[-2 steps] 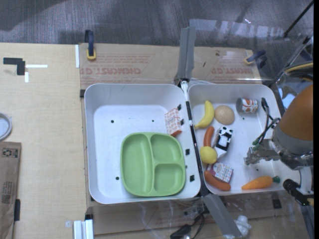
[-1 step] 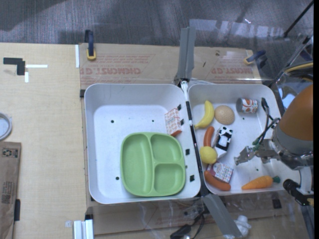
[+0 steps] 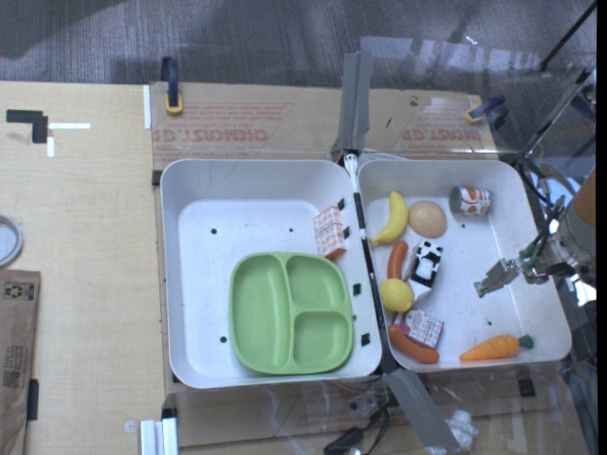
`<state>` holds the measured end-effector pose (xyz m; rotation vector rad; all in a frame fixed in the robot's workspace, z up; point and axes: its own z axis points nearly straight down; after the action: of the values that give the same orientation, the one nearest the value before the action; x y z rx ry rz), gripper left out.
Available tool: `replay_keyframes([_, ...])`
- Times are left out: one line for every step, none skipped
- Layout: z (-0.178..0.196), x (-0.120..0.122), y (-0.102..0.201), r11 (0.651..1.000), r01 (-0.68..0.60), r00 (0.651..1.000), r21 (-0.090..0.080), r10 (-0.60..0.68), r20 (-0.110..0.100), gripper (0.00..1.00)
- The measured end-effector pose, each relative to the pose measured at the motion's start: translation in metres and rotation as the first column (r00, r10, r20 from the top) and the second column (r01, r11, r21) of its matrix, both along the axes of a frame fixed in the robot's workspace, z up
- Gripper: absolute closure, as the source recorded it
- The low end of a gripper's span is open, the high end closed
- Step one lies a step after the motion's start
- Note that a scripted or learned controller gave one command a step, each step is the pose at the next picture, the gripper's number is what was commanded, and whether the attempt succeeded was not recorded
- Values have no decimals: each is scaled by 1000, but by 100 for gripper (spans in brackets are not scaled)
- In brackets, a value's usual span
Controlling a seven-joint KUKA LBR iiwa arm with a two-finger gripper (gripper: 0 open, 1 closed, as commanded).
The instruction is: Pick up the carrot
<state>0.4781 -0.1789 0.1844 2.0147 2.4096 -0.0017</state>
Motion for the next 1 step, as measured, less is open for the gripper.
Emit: replay_keyframes([-88, -1, 10, 1000, -10, 1000, 2, 10, -3, 0])
